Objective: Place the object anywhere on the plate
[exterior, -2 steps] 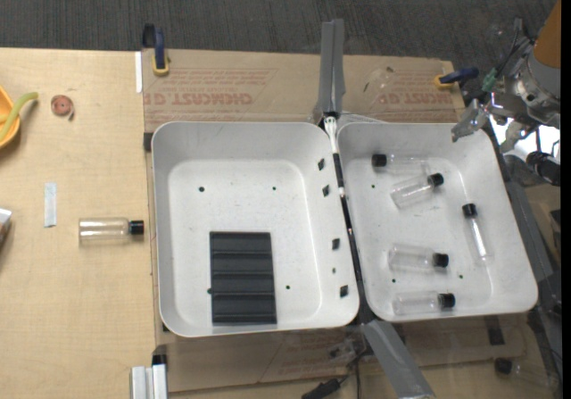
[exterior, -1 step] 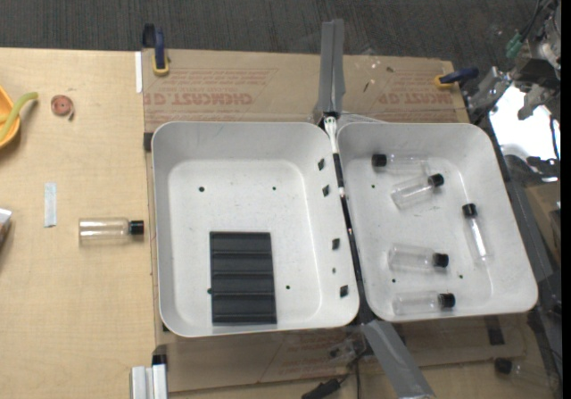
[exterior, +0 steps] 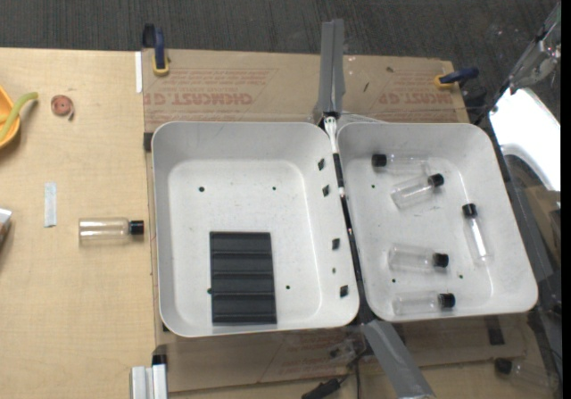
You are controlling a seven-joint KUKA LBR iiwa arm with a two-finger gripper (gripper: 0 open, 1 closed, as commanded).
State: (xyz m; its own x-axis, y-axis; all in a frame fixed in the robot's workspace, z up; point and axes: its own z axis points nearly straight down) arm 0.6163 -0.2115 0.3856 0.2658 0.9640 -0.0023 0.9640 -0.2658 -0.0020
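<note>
Jaws' state: cannot tell. Black plate (exterior: pixel 241 278) sits at 6 o'clock in left bin (exterior: pixel 241 183). Clear vials (exterior: pixel 417 189) lie in right bin (exterior: pixel 375 214).

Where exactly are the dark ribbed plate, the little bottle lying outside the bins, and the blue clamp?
dark ribbed plate (exterior: pixel 241 278), camera view, middle of its ribbed top.
little bottle (exterior: pixel 105 228), camera view, middle of its clear body.
blue clamp (exterior: pixel 153 42), camera view, its upright handle.
</note>
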